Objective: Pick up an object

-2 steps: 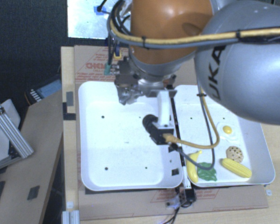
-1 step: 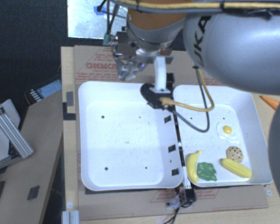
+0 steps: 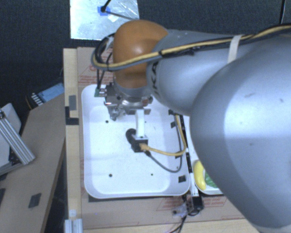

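Scanning the brown tabletop (image 3: 72, 178): nearest, spotting a yellow-and-green object (image 3: 200, 175) lying in the right bin (image 3: 211, 191), half hidden under the arm. Probably light and slippery, calling for pinching across its narrow width. Farther back, hovering over the left bin (image 3: 102, 178), the claw (image 3: 117, 111), parted or closed impossible to tell.
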`<action>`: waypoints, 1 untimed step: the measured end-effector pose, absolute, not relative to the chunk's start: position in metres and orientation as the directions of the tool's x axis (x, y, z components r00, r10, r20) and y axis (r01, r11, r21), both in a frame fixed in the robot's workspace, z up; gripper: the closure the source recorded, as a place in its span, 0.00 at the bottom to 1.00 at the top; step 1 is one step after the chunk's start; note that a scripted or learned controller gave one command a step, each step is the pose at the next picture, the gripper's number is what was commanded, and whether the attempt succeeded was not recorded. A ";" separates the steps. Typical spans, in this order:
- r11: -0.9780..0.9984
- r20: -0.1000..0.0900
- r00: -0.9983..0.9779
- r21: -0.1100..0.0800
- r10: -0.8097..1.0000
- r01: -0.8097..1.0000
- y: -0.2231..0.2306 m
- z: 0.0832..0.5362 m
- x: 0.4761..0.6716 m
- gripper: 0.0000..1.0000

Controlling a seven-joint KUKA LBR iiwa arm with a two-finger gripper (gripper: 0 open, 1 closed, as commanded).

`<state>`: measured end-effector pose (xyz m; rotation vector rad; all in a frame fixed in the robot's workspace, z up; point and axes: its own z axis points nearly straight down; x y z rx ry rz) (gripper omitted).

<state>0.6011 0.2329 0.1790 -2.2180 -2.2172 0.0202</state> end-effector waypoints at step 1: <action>0.003 0.003 -0.003 0.011 1.000 1.000 0.234 0.272 0.653 1.00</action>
